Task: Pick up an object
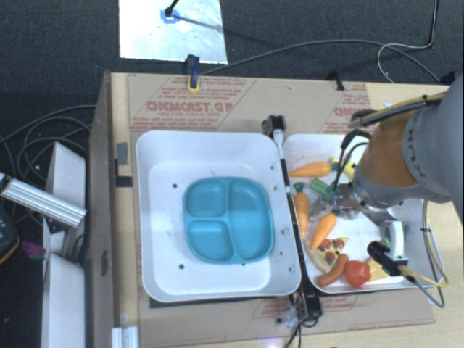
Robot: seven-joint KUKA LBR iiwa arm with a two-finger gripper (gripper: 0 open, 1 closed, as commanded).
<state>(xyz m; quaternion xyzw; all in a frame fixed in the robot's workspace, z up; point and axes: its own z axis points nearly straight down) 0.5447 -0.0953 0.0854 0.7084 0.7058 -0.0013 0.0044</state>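
Note:
The right bin [406,281] holds toy food. A carrot [310,170] lies at its far left. A second carrot [301,209] lies along the left wall, and a third [323,230] is just right of it. A green piece [320,187] sits between them. A pizza slice [333,246], a sausage [333,271] and a red tomato [357,272] lie near the front. My gripper [339,203] hangs low over the middle of this bin, just above the third carrot and the green piece. The grey arm [406,158] hides the bin's right part.
The left bin [167,158] holds a blue divided plate [228,218]. A thin rail [288,194] separates the bins. Black cables [391,259] and a white part hang off the wrist near the tomato. Cardboard lines the bench around the bins.

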